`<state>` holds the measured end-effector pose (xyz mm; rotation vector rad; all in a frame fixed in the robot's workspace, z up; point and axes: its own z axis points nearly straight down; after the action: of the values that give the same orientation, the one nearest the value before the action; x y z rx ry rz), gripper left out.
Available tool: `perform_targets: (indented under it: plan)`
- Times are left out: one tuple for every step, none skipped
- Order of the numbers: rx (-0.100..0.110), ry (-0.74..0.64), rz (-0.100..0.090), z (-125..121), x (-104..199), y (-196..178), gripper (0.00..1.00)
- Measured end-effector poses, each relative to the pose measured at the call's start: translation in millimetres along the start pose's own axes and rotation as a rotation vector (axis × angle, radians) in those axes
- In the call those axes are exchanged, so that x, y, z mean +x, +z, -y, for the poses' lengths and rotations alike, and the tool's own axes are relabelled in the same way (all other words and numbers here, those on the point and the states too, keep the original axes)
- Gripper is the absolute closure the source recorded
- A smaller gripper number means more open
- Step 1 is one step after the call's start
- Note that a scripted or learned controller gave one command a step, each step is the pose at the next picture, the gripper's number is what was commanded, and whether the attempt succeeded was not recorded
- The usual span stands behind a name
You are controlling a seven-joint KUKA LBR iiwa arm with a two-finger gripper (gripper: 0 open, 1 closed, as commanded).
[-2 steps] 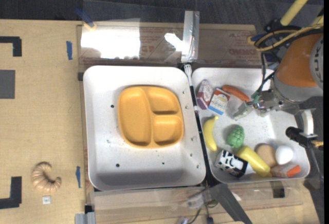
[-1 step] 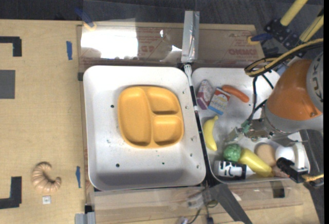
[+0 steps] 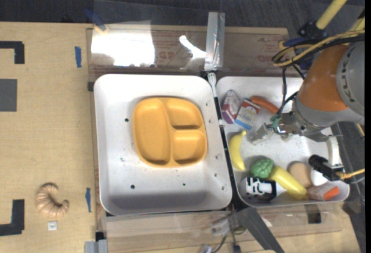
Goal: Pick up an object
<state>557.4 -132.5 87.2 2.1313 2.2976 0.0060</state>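
- Nearest the lens, a black-and-white pack (image 3: 260, 187) lies at the right bin's (image 3: 278, 85) front wall, broccoli (image 3: 262, 167) just behind.
- Gripper (image 3: 261, 133) hangs over the bin's middle, beside the banana (image 3: 236, 152).
- Whether it's clenched or released, cannot tell.
- Yellow divided plate (image 3: 170, 130) sits in the left bin (image 3: 110, 130).

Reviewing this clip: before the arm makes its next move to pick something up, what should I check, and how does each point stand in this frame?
1. Gripper over the right bin: ok.
2. Object between fingers: cannot tell.
3. Finger opening: cannot tell.
4. Targets near gripper: ok; banana and broccoli lie just below it.
5. Clutter risk: not ok; items crowd together.
6. Orange tray in left bin, out of the way: ok.
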Motion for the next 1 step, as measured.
perform_targets:
  plan:
    - [0.009,0.195,-0.001,-109.2,29.1,2.3,0.0]
